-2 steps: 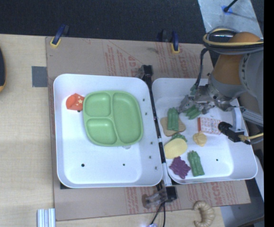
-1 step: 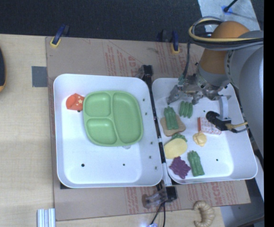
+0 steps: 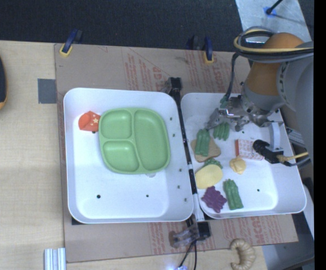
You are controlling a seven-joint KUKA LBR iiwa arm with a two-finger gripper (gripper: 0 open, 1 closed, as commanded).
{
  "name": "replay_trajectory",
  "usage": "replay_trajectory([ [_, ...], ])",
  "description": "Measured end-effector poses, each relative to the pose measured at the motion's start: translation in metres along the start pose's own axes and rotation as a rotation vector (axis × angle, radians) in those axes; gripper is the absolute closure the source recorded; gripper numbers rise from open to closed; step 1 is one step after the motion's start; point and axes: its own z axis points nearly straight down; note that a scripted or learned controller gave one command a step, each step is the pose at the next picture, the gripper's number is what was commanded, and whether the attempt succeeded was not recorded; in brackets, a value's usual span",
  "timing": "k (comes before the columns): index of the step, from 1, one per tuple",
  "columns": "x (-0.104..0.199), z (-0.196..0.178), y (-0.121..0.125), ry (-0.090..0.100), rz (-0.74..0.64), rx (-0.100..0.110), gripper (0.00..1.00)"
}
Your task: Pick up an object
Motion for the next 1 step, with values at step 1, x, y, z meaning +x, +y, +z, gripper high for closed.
replay_trajectory([
  [1, -0.0002, -0.0110, 0.0009, -0.001, -0.002, 0.000, 1.00],
])
